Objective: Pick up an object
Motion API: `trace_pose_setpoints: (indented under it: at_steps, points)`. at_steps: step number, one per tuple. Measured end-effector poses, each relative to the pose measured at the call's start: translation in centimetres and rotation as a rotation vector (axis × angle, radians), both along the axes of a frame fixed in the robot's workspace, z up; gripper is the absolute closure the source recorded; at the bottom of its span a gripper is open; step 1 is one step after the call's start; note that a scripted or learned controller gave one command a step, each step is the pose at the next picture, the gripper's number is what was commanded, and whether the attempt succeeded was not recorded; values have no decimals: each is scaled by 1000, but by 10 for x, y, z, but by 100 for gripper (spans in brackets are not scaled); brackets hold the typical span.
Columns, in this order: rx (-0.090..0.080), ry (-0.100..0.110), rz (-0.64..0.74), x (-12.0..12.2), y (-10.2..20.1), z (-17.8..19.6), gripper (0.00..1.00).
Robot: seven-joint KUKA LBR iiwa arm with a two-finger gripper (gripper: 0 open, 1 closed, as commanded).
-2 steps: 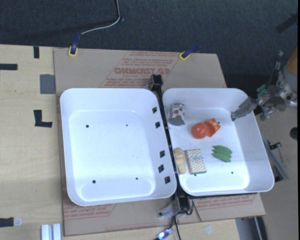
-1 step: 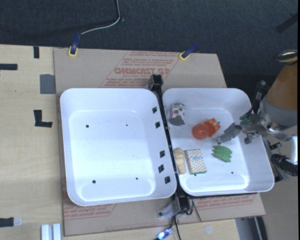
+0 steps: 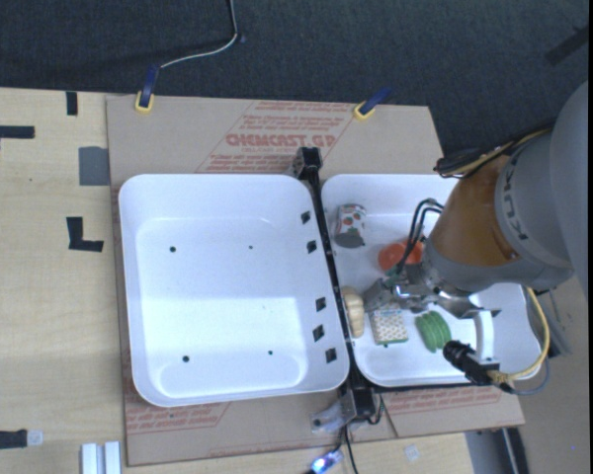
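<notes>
The right bin (image 3: 376,191) holds several small objects. A small grey and red can-like item (image 3: 350,223) stands near its back left. An orange-red piece (image 3: 392,257) lies beside the arm's wrist. At the bin's left wall lies a cream-yellow piece (image 3: 354,312), next to a pale speckled block (image 3: 388,326) and a green object (image 3: 432,330). My gripper (image 3: 403,299) reaches down over the speckled block and the green object, and the wrist hides most of it. Nothing shows between its fingers.
The left bin (image 3: 138,265) sits beside the right one, parted from it by a black clip strip (image 3: 321,255). Both bins rest on a cardboard sheet (image 3: 267,136). The grey arm with its orange band (image 3: 479,225) covers the right bin's right half. A black cable (image 3: 474,363) loops by the front edge.
</notes>
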State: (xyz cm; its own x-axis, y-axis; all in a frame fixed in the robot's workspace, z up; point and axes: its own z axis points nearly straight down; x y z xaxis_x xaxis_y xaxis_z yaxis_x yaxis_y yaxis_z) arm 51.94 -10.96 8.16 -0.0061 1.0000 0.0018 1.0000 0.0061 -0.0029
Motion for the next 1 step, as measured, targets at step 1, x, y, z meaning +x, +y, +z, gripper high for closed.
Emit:
trace_pose_setpoints:
  at_steps: [1]
  points:
    - [-9, -19, -6, 28, -43, 157, 0]
